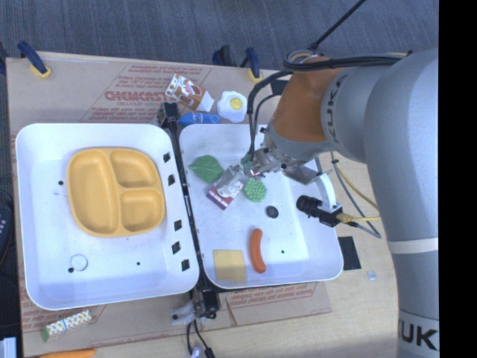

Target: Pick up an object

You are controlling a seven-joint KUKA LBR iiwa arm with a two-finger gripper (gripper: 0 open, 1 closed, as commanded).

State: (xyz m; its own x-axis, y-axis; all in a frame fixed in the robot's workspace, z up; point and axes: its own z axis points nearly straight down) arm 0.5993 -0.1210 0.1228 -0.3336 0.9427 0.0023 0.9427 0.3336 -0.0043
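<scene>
From my feed the light is bright and even, coming from overhead. The two white bins [45,274] nearly wash out, with soft glare on their floors. Shadows are faint and short beside the yellow tray [115,191]. Everything looks slightly soft, and the carpet [149,13] at the top is dim.

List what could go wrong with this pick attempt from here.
The gripper sits low among a tight cluster: a red packet, a green leaf and a green bumpy ball. It may grab two things or push one aside. The flat packet could slip from a pinch. The arm's bulk hides the gripper from the camera, so a miss may be hard to spot.
</scene>
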